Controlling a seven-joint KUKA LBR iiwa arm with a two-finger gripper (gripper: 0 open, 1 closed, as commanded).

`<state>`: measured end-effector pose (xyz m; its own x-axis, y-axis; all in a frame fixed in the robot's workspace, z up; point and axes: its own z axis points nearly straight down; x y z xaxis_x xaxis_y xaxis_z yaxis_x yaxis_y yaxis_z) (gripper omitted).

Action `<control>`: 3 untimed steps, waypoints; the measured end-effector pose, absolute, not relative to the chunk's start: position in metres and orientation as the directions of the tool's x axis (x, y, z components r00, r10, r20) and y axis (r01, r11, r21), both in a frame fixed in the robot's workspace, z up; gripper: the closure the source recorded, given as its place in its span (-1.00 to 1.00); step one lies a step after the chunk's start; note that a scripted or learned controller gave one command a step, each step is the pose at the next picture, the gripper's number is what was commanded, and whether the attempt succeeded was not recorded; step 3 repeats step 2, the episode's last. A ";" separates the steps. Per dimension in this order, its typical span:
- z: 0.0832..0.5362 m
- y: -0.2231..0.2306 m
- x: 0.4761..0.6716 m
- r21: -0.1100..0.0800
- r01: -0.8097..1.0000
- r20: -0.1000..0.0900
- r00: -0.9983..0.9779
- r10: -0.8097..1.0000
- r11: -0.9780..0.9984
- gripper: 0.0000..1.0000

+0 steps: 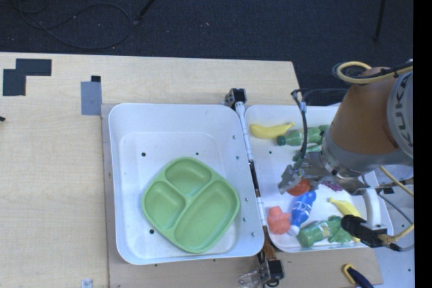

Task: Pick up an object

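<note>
The right bin [260, 145] holds a yellow banana [270, 130], a green bottle [300, 137] partly under the arm, a blue bottle [302, 208], a red-orange lump [277, 218], a second green bottle [322, 231] and a small yellow piece [344, 206]. My gripper [294, 178] hangs low over the middle of this bin, just above the blue bottle's top, with a red thing [300, 187] right beneath its tips. Whether that red thing is between the fingers cannot be made out. The grey and orange arm [368, 121] covers the bin's right part.
The left bin [128, 145] holds a green divided plate [192, 204]. A ridge with clamps [237, 99] separates the two bins. Light wooden bench [47, 179] stretches to the left. Cables trail near the arm at the bottom right.
</note>
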<state>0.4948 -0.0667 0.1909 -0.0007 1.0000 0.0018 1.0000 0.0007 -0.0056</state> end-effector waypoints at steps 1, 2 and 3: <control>0.227 -0.037 0.475 -0.005 1.000 0.001 0.000 1.000 0.000 1.00; 0.247 0.007 0.476 -0.005 1.000 0.001 -0.002 1.000 0.002 1.00; 0.247 0.007 0.476 -0.005 1.000 0.001 -0.002 1.000 0.002 1.00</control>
